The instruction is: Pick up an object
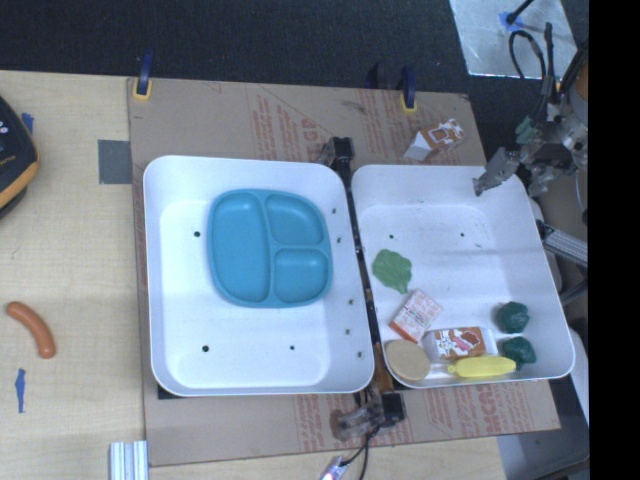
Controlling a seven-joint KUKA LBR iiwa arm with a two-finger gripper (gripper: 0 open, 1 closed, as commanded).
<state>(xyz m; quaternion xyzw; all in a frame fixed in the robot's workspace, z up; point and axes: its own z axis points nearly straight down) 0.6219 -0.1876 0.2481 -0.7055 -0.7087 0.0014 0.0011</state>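
Observation:
The right bin [455, 208] holds its objects along the near side: a green leaf-shaped piece [392, 268], a small red and white packet [416, 314], a second packet [458, 343], a yellow banana [483, 367], a tan round disc [407, 361] and two dark green lumps [513, 316] [517, 350]. My gripper [497, 175] hangs over the far right corner of that bin, well away from all of them, and I see nothing in it.
A blue divided plate [270, 246] lies in the left bin [180, 348]. A small carton [437, 138] sits on the cardboard beyond the right bin. A sausage [32, 328] lies on the bench at the far left, with a black and yellow device [15, 153] beyond it.

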